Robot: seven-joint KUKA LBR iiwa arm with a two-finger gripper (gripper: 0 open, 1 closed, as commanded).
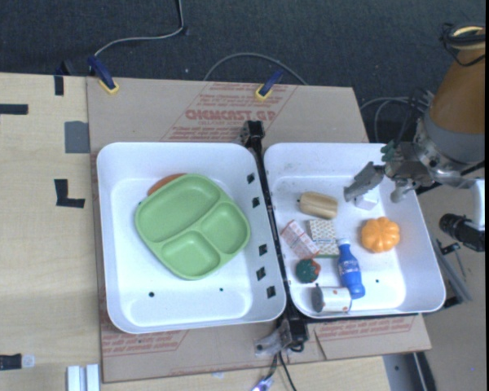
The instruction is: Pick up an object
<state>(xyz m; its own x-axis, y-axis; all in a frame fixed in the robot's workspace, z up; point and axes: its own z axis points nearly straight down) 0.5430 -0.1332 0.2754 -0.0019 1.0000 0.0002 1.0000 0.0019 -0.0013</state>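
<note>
My gripper (383, 187) hangs open over the right bin's (407, 296) far right part, with nothing between its fingers. Just below it sits an orange pumpkin-shaped toy (380, 235). To its left lies a tan roll-shaped object (319, 205). Lower in the bin are patterned flat packets (310, 236), a dark green ball (307, 270), a blue bottle (350, 270) and a white cylinder (332, 299).
The left bin (122, 300) holds a green divided plate (192, 226) with something orange (165, 182) peeking from under its far edge. Black clips (261, 210) run along the seam between the bins. Cardboard lies under both bins.
</note>
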